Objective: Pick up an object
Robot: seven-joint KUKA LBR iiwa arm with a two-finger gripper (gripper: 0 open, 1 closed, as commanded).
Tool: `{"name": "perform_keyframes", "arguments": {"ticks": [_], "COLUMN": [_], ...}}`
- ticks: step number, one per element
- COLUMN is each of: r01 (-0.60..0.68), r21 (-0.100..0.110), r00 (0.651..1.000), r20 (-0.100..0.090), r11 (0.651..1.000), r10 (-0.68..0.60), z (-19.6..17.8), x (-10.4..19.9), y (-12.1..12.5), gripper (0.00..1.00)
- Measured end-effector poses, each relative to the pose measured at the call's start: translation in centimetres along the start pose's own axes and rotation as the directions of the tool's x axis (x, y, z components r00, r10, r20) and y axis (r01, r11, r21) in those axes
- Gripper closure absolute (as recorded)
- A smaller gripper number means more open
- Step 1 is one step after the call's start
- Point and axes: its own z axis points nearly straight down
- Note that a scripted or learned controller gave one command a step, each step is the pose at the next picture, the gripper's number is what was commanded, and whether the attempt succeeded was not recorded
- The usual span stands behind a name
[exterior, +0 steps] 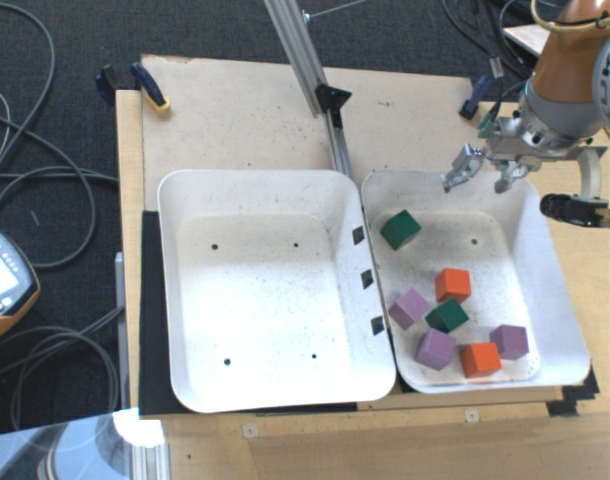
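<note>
At the upper right of the frame, the gripper (485, 171) hangs over the right bin's (555, 268) far rim, fingers spread apart with nothing between them. Below it lie seven blocks: a green block (400, 229) apart, the others clustered toward the lower right.

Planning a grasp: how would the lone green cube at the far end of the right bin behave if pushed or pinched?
The green cube looks rigid with flat faces, so it would likely slide, not roll. It sits apart from the other blocks, so pinching seems easy, though smooth sides might slip.

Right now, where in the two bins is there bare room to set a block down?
The left bin offers its whole floor. In the right bin, bare floor lies between the lone green cube and the right wall. Its near end is crowded: orange, purple and green cubes cluster there.
</note>
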Motion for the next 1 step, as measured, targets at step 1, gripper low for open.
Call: {"name": "perform_keyframes", "arguments": {"ticks": [1], "r01": [-0.006], "r21": [0.01], "r00": [1.0], "r20": [-0.003], "r11": [1.0], "r10": [0.006], "z": [10.6], "x": [-4.17], "y": [-6.84], "gripper": [0.0]}}
